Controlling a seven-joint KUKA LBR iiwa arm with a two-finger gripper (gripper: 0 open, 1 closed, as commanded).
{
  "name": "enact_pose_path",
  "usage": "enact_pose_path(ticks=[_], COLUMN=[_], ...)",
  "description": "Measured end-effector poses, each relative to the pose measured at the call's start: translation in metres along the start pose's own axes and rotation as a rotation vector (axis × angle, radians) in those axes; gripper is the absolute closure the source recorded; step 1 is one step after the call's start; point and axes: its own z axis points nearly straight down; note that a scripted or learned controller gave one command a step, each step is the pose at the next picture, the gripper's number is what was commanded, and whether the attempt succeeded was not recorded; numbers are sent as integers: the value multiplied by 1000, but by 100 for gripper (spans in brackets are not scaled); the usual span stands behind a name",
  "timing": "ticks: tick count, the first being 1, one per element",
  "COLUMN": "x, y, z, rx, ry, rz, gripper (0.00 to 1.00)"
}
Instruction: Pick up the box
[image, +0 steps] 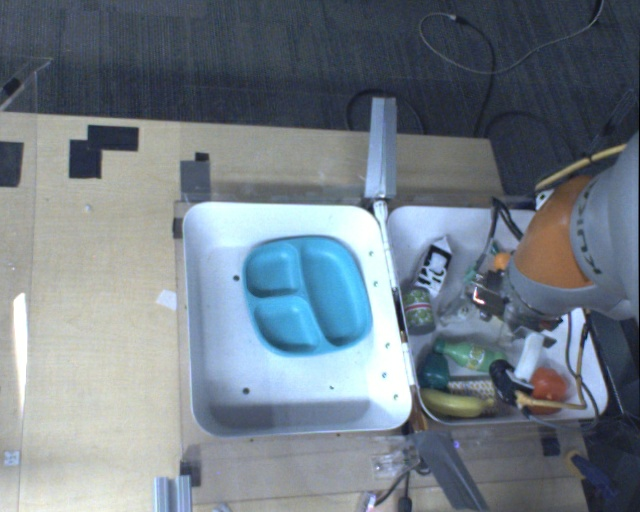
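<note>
The box (433, 265) is small, black and white, and lies tilted in the upper left part of the right bin (460, 225). My gripper (478, 297) hangs over the middle of that bin, just right of and slightly below the box and apart from it. The grey arm with its orange band (545, 250) reaches in from the right. Nothing shows between the gripper and the box.
In the right bin lie a dark green can (420, 310), a green bottle (468, 353), a teal object (433, 370), a banana (455, 403) and a red round thing (547, 385). A blue divided plate (305, 293) sits in the left bin (215, 330).
</note>
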Motion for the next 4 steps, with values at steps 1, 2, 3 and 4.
enact_pose_path(ticks=[1,2,3,4], x=[-55,-20,-36,-26], y=[7,4,-19,-33], z=[-30,0,-74,-57], rx=[6,1,7,7], ry=[-6,-5,-6,-5], rz=[165,73,72,37], gripper=[0,0,0,0])
